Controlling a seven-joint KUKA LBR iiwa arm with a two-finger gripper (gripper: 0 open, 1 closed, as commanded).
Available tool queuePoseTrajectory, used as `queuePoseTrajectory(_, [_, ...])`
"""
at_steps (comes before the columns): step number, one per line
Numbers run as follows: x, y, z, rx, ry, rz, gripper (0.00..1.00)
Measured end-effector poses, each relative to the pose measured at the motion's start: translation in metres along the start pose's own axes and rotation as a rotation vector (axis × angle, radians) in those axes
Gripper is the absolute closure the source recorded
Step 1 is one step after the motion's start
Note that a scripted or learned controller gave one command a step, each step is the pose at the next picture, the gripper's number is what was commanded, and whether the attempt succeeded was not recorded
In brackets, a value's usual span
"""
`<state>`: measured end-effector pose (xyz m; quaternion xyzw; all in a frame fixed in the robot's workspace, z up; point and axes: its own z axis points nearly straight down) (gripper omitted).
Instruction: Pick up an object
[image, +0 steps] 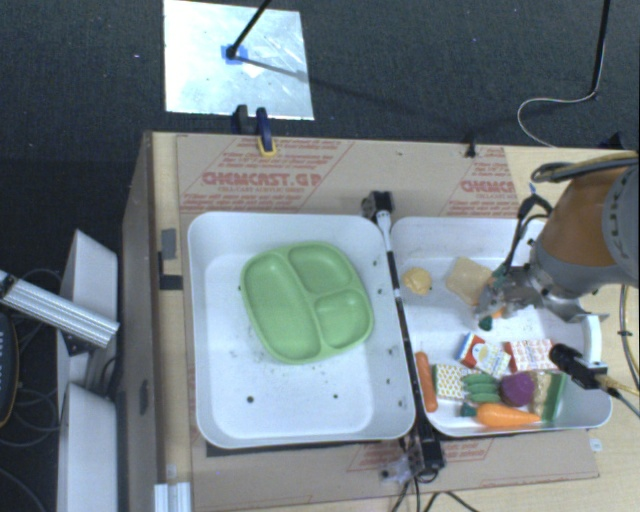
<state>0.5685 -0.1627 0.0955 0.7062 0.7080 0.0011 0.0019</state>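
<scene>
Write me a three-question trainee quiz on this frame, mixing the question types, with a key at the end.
1. True or false: the green divided plate lies in the right bin.
2. Multiple choice: where is the gripper? A) over the left bin; B) over the right bin, near the tan wedge; C) outside both bins.
3. Fill in: the items heaped at the near end of the right bin include an orange carrot and a ______ vegetable just above it in the picture.

Key: 1 false, it lies in the left bin. 2 B. 3 purple.
</scene>
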Motion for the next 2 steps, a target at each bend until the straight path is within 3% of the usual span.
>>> queuePoseTrajectory(1, [0.057, -0.01, -0.099, 0.0, 0.001, -0.002, 1.0])
queuePoseTrajectory(2, [0.107, -0.046, -0.154, 0.001, 0.001, -0.002, 1.0])
